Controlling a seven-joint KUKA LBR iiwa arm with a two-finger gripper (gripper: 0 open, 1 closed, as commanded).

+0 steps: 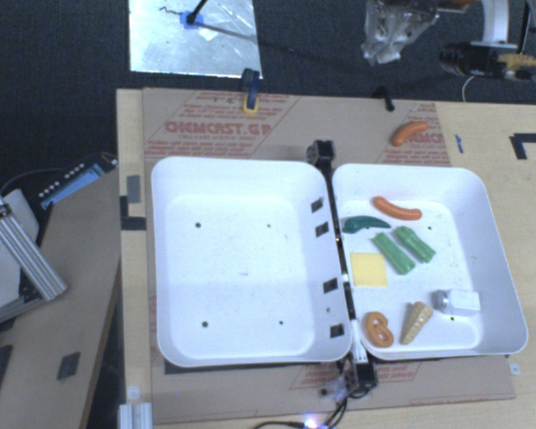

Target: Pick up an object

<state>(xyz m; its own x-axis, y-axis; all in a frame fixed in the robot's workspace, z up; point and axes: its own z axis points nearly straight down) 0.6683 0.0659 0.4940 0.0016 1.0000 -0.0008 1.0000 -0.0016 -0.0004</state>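
Two shallow white bins sit side by side on a brown board. The left bin [241, 266] has a bare floor with a few small dark dots. The right bin [482, 239] carries all the loose items.

Contents of the right bin, counted:
- One orange sausage [397, 209], curved, lying near the back wall.
- One dark green pepper [366, 225], long and tapered, just in front of the sausage and close to the divider between the bins.
- Two green sticks: one longer [391, 252], one shorter [414, 244], lying side by side at a slant, near each other in the middle of the bin.
- One yellow square slice [369, 270], flat, just left of the longer green stick.
- One orange pretzel [378, 329], near the front wall.
- One tan cone [415, 322], ridged, just right of the pretzel, its point toward the front.
- One small white and grey block [456, 302], near the right side.

Outside the bins: a second orange sausage [409, 133] lies on the board behind the right bin.

The gripper [391, 38] hangs high above the back of the bench, well apart from both bins; it is blurred, so whether its fingers are spread or closed cannot be told, and nothing shows between them.
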